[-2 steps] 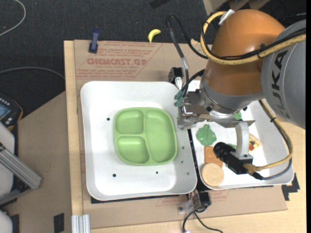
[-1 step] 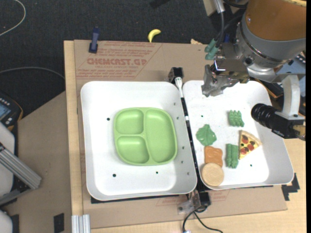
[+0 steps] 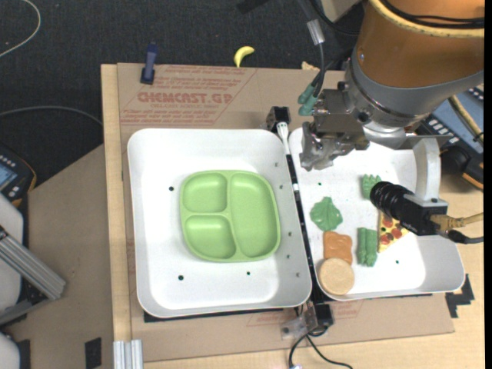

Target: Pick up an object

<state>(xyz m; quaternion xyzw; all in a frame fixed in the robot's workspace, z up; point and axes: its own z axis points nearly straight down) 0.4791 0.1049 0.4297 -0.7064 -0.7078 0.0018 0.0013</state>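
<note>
The right bin (image 3: 430, 279) holds several toy foods. These are a green leafy piece (image 3: 326, 214), an orange block (image 3: 337, 246), a tan round biscuit (image 3: 337, 277), a green pickle-like stick (image 3: 367, 246), a pizza slice (image 3: 390, 231) and a small green piece (image 3: 370, 184). My gripper (image 3: 317, 158) hangs over the back left corner of this bin, close to the divider between the bins. It is behind the leafy piece and apart from it. I see nothing held in it.
In the left bin (image 3: 154, 160) lies a light green divided plate (image 3: 229, 215). A blue clip (image 3: 148, 64) and a small yellow banana (image 3: 244, 54) lie beyond the bins at the back. The arm's big orange and grey body covers the right bin's back right part.
</note>
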